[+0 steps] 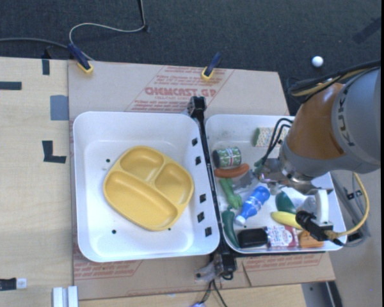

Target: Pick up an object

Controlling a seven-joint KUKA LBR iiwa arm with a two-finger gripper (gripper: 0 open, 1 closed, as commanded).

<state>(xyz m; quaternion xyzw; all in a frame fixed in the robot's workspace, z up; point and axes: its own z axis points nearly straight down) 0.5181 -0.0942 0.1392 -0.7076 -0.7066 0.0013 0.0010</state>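
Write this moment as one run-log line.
arm: over right white bin | gripper: above blue plastic bottle | left bin: yellow divided plate

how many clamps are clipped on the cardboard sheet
2: one clamp at the cardboard sheet's far left corner, another clamp along its far edge near the middle. More may be hidden.

We see a blue plastic bottle [254, 203] with a white cap lying tilted in the right bin [336, 247], amid a green can [228, 156], banana [285, 219] and black box [251, 238].
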